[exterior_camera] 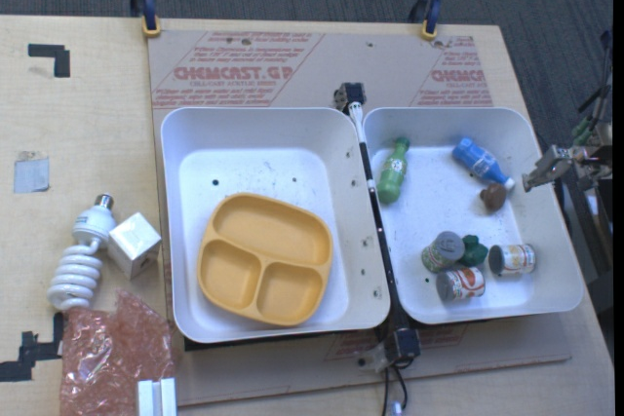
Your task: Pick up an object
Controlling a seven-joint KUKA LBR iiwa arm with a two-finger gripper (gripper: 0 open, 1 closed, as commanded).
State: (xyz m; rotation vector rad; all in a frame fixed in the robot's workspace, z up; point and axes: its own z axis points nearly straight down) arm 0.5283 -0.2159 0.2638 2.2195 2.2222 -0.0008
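The right bin (pixel 419 299) holds several small objects. A green bottle (pixel 392 172) lies near its left wall and a blue bottle (pixel 481 162) lies at the back right, with a brown lump (pixel 493 198) just in front of it. Toward the front sit a grey can (pixel 444 251), a dark green piece (pixel 474 250), a silver can (pixel 512 259) and a red-and-white can (pixel 460 283). My gripper (pixel 544 172) hangs at the right rim of this bin, just right of the blue bottle and the brown lump, touching none of them.
A yellow divided tray (pixel 263 258) lies in the left bin (pixel 185 209). On the bench to the left lie a spiral light bulb (pixel 80 258), a white cube (pixel 135 242) and crumpled pink plastic (pixel 117 356). Two clamps (pixel 144 10) hold the board at the back.
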